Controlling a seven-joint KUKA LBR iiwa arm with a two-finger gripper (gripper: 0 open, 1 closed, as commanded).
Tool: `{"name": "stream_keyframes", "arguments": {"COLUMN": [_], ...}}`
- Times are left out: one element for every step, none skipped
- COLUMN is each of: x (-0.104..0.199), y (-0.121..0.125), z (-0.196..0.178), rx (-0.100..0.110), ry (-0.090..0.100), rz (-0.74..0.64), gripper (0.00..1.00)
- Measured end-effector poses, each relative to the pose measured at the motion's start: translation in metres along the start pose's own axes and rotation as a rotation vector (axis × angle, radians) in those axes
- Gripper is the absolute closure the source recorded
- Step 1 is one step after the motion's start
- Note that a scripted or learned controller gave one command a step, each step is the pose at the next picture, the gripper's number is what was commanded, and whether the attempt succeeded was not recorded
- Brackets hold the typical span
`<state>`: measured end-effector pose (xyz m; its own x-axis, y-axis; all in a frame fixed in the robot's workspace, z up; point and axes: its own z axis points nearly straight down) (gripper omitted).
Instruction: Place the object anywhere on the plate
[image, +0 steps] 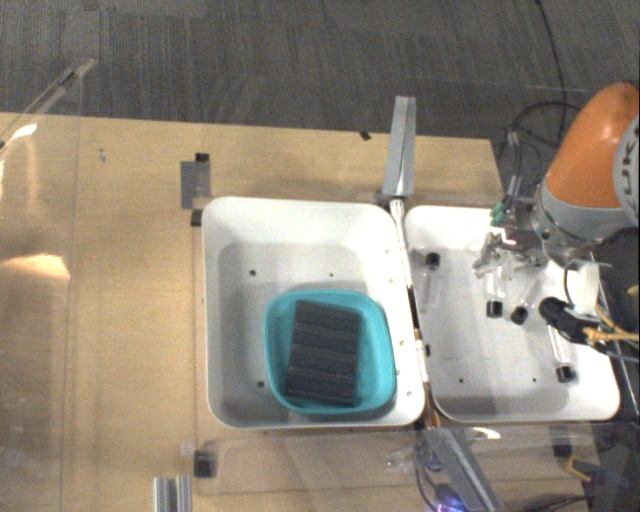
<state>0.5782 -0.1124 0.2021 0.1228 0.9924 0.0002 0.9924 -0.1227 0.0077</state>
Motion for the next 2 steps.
{"name": "stream_keyframes", "arguments": {"x": [0.086,0.145], "y": [-0.019,-0.076], "z": [0.017,0.015], "rx": [0.002,0.005], "ry": [0.001,0.002], "rz": [-0.035,-0.225], "gripper": [1.00,1.00]}}
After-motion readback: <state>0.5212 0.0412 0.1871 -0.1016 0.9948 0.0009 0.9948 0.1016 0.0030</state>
